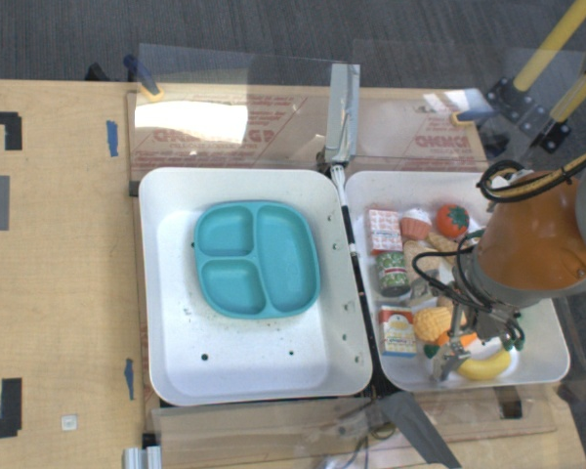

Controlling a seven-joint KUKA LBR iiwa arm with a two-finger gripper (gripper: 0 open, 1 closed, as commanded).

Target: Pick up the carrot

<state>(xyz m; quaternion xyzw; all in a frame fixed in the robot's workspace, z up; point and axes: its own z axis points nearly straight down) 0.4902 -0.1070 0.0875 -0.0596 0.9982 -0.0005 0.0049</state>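
The carrot (467, 341) shows as a small orange piece in the front part of the right bin (552, 360), between a yellow corn cob (431, 322) and a banana (489, 364). My gripper (453, 353) hangs low over the bin, right at the carrot, under the orange wrist band (532, 242). The arm hides most of the carrot, and I cannot make out whether the gripper is touching it.
The right bin also holds a tomato (452, 220), small food boxes (384, 231), a dark can (395, 275) and another box (397, 330). A teal divided plate (257, 259) lies in the left bin (166, 360). A metal divider (342, 115) stands behind the bins.
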